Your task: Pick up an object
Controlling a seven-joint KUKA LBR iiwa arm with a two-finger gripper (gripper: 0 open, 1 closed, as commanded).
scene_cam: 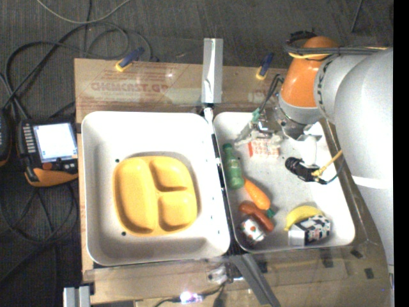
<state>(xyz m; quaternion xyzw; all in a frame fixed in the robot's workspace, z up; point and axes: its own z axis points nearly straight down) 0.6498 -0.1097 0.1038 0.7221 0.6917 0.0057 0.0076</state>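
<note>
Up at 12 o'clock in the right shallow white bin [348, 190], the jaws [263, 132] hover over a small red-and-white packet [263, 148]; can't tell if they're open or closed. Around 6 o'clock sit a yellow plastic banana [300, 215], an orange plastic carrot [257, 194] and a green bottle [231, 169]. The left white bin [96, 133] holds a yellow sectioned plastic tray [155, 192].
</note>
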